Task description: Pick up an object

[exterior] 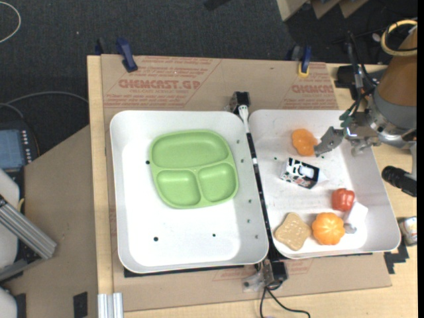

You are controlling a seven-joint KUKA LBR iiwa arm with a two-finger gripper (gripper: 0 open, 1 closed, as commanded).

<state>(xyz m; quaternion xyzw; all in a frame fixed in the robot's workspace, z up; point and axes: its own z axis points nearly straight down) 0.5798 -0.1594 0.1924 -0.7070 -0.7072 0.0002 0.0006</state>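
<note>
The right bin (371, 177) holds several objects. A small orange piece (303, 140) lies at its back, and a black-and-white packet (301, 172) sits in the middle. A red item (342, 199), a round orange fruit (328, 228) and a tan cracker-shaped piece (292, 231) lie toward the front. My gripper (345, 140) hangs over the bin's back right part, just right of the small orange piece. Its two grey fingers (328, 140) are spread open, with nothing between them.
A green divided plate (193, 167) lies in the left bin (132, 217). A black bar (250, 152) runs along the seam between the two bins. A small white tag (358, 214) sits by the red item. Clamps (126, 53) hold the board's far edge.
</note>
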